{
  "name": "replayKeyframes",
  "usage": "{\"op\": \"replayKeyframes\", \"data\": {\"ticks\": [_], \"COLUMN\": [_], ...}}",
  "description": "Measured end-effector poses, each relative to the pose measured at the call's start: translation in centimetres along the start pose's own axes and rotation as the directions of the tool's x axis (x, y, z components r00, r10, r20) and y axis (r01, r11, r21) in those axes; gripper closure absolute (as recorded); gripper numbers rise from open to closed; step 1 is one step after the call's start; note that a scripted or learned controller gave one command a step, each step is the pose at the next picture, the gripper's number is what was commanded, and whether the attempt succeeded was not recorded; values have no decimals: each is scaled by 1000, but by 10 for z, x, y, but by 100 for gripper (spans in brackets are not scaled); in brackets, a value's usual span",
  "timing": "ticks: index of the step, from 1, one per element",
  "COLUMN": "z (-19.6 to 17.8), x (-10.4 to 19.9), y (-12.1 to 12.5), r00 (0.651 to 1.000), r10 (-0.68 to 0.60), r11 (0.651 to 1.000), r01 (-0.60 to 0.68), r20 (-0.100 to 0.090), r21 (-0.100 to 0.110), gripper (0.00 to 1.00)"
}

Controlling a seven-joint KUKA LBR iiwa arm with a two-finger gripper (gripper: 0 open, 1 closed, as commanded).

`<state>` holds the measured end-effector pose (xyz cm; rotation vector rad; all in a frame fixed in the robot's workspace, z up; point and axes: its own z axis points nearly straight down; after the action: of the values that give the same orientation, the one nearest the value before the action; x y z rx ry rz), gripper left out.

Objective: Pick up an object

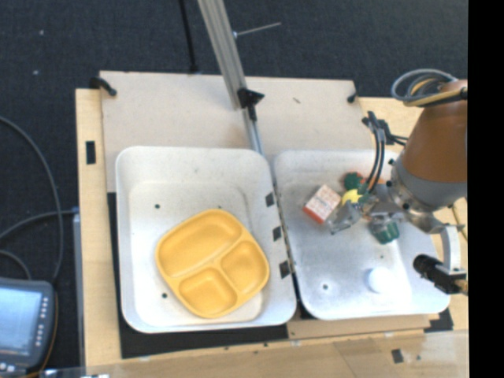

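Observation:
In the right bin [315, 290], a small red and white box [321, 203] lies near the left wall. My gripper [344, 217] hangs low over this bin, just right of the box and close to it. A small yellow piece [349, 198] sits right at the gripper's upper side, with a green thing [351, 182] just behind it. A dark teal object [384, 231] shows under the wrist. A white ball [378, 279] rests near the bin's front. Nothing can be seen held.
The left bin [142, 179] holds a yellow divided tray [211, 262]. A slanted aluminium post [228, 53] rises behind the bins. The grey arm with its orange band [441, 132] covers the right bin's far right corner.

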<state>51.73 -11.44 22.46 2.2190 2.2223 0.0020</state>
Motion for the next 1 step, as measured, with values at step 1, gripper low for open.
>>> {"op": "replayKeyframes", "data": {"ticks": [1], "z": [0], "x": [0], "y": [0], "r00": [1000], "r10": [3], "r11": [1000], "r01": [-3], "r20": [0], "r21": [-1], "gripper": [0]}}
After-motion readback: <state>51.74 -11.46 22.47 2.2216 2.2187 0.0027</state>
